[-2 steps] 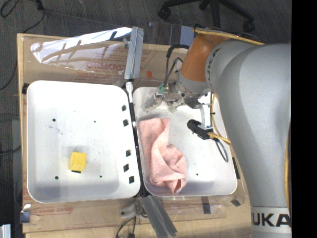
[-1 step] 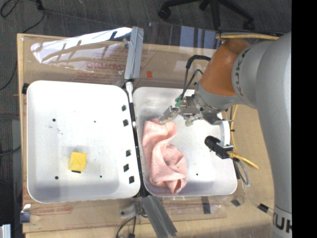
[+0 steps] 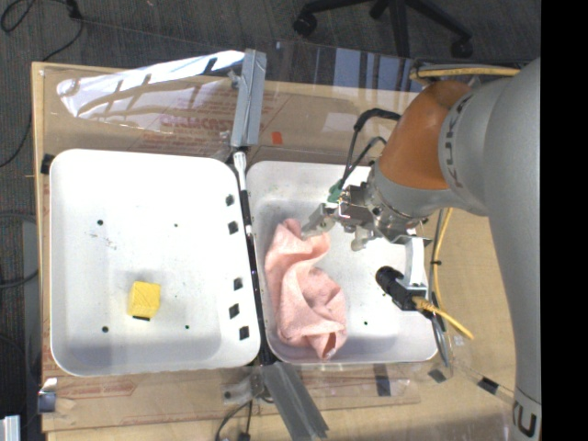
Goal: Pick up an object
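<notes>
A crumpled pink cloth point(image 3: 304, 292) lies along the left side of the right bin point(image 3: 404, 338). A small yellow block point(image 3: 144, 299) rests on the floor of the left bin point(image 3: 83, 182), towards its front. My gripper point(image 3: 337, 231) hangs over the upper middle of the right bin, just right of the cloth's top corner. It is open, its two fingers spread apart with nothing between them. The left fingertip point(image 3: 315, 224) is close to the cloth's upper edge; whether it touches the cloth I cannot tell.
The grey arm with its orange band point(image 3: 418, 150) covers the right bin's upper right corner. A black cable fitting point(image 3: 397, 288) and a yellow cable hang over that bin's right side. A metal divider point(image 3: 246, 246) separates the bins.
</notes>
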Controlling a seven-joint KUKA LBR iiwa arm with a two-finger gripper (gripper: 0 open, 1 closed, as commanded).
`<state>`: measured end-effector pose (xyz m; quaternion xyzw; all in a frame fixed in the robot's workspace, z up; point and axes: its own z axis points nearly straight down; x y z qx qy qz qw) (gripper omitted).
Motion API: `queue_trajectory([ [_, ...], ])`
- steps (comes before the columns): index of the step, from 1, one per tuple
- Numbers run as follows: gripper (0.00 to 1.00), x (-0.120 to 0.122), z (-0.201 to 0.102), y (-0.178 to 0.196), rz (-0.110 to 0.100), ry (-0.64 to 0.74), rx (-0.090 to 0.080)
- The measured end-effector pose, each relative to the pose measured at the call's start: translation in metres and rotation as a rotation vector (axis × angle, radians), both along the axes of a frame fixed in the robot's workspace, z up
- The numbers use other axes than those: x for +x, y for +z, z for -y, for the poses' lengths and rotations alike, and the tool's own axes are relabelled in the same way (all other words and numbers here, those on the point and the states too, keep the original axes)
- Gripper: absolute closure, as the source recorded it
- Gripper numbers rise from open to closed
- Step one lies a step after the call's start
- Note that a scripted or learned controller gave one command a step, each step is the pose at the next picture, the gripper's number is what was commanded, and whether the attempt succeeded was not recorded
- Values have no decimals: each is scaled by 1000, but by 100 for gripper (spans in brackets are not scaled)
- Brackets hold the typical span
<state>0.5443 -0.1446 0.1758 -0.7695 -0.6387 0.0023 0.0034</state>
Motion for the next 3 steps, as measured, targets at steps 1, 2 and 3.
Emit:
queue_trajectory([
  [1, 0, 48, 24, -68, 5, 133, -1],
  [2, 0, 45, -9, -84, 4, 161, 0],
  [3, 100, 45, -8, -74, 3, 164, 0],
])
